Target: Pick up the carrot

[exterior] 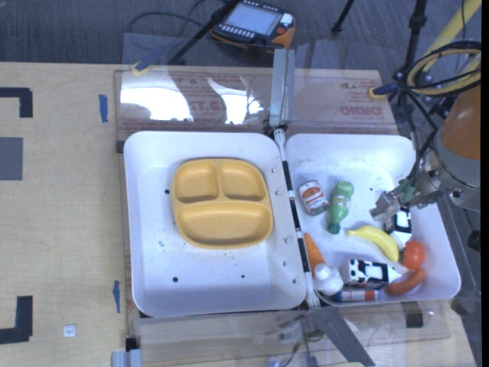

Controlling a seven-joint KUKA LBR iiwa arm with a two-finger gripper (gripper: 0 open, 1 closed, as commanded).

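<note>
Overhead, my gripper hung in the right bin, just above the banana; whether it was open or closed, I could not tell. The carrot lay against the bin's left wall, beside a white bottle.

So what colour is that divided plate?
Yellow plate, seen clearly in the camera view.

Bright overhead light, glare on clear panel, slightly soft

gripper over right bin | carrot by divider | yellow tray in left bin
</note>
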